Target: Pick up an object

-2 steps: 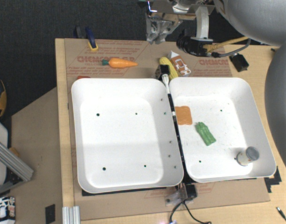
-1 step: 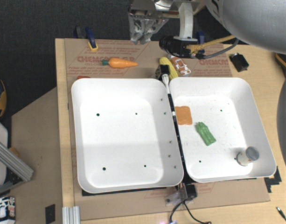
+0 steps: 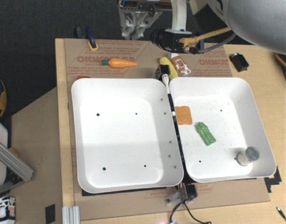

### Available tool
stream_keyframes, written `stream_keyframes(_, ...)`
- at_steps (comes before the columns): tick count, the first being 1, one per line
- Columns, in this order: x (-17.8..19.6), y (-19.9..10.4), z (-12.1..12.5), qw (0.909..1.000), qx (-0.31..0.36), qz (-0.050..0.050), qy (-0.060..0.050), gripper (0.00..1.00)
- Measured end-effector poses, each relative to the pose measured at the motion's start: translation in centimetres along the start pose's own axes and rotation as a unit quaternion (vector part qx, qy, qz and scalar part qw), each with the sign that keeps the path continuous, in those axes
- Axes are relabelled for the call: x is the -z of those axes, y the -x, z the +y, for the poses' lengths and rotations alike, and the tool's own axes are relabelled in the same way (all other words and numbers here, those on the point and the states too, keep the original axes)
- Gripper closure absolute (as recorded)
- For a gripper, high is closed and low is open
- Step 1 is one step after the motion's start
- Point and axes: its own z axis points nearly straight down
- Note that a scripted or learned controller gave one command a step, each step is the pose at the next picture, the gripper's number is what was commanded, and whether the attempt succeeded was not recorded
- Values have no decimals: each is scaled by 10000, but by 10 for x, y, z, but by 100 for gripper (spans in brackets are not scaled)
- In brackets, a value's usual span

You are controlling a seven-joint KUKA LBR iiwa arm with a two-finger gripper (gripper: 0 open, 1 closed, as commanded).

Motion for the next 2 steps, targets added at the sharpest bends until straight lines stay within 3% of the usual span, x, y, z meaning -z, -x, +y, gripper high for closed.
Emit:
stream_keyframes(1,57,1,-72,10000,1,16,6,100)
stream_keyframes(2,52,1,-130,10000,-6,-12,-53,100)
